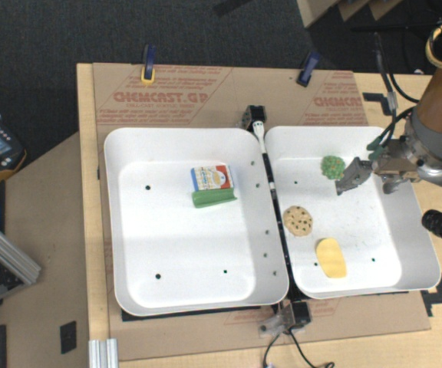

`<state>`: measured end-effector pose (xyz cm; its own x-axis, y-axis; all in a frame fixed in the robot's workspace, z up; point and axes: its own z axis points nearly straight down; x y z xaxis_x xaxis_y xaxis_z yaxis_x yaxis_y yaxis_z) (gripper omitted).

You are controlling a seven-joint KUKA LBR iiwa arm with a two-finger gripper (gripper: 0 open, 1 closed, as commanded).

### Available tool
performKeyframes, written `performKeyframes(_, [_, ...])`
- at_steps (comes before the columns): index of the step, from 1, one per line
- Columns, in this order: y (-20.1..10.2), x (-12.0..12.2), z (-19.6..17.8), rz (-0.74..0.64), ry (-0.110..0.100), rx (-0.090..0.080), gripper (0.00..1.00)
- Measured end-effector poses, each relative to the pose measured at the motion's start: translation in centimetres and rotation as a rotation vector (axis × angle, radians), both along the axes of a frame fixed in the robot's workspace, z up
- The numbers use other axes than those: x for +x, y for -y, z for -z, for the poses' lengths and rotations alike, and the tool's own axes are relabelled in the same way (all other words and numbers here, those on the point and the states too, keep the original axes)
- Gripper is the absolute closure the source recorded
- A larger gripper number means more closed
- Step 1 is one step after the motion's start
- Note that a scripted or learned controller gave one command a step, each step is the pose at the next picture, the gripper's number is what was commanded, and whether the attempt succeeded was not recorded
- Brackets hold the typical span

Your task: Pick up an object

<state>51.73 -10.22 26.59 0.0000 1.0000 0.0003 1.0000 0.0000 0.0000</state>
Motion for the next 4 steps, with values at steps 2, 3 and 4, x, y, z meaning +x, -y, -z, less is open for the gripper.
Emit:
performKeyframes(2, [4.4,-3.8,18.4,0.000,-0.001,0.002,0.00])
performKeyframes(3, [4.4,-3.6,16.9,0.000,0.006,0.001,1.00])
performKeyframes(4, [4.7,-2.1,1.3,-0.002,0.013,-0.005,1.00])
